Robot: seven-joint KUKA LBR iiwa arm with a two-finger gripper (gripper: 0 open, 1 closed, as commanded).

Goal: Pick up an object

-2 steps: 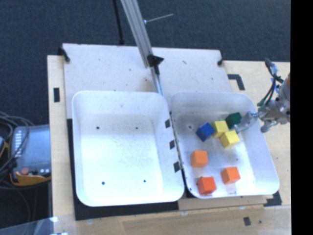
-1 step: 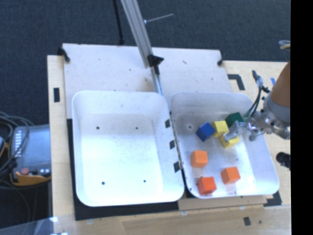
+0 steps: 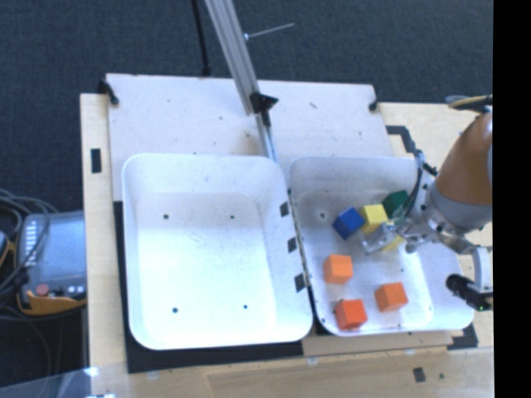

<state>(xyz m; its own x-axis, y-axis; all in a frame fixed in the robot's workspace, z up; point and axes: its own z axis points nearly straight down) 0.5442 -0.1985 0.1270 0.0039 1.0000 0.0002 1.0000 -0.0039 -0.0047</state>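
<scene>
The right bin [image 3: 319,181] holds several small blocks. A blue block [image 3: 348,221] lies near its middle, with a yellow block [image 3: 375,215] touching it on the right and a green block [image 3: 397,201] just behind that. Three orange blocks lie lower down: one [image 3: 338,269] at centre, one [image 3: 350,313] near the front wall, one [image 3: 391,296] to the right. My gripper [image 3: 383,239] reaches in from the right and hangs just in front of the yellow block. The arm [image 3: 465,177] hides what lies beneath it.
The left bin [image 3: 141,222] sits beside the right one, their walls meeting at the centre. A slanted metal rail [image 3: 236,48] rises behind the bins. A grey box with cables [image 3: 54,259] stands off the bench at the left.
</scene>
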